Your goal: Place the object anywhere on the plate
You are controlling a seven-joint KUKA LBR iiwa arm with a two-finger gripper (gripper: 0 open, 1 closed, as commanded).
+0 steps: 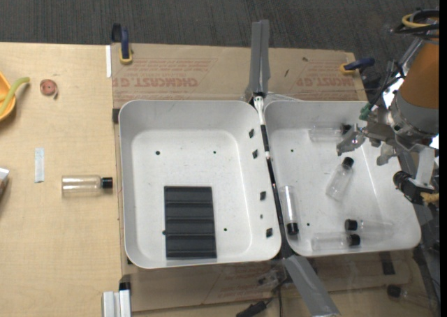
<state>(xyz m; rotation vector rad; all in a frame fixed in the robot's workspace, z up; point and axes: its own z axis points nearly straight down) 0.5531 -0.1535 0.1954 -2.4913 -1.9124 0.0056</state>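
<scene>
- Two shallow white bins sit side by side on a cardboard-covered bench, seen from above at a slant.
- The left bin (140, 169) holds a black ridged plate (189, 222), lying flat near the bin's front edge, with nothing on it.
- The right bin (391, 239) holds several clear plastic vials with black caps.
- One vial (340, 179) lies tilted near the middle of the right bin, its cap pointing up toward the gripper.
- Another vial (289, 211) lies along the right bin's left wall, its cap toward the front.
- Two more capped vials (339, 241) lie near the front of the right bin, close together (their clear bodies are hard to make out against the white).
- A further clear vial (323, 133) lies near the back of the right bin, beside the gripper.
- The grey arm with its orange band (422, 82) reaches in from the right, above the right bin's far right corner.
- The gripper (365, 142) hangs over the back right part of the right bin; its fingers (349, 142) stand apart, with nothing between them.
- Outside the bins, on the wooden bench (56, 239) to the left, a separate clear vial (86, 183) with a black cap lies on its side.
- A blue-handled clamp (120, 42) grips the cardboard (188, 75) behind the left bin.
</scene>
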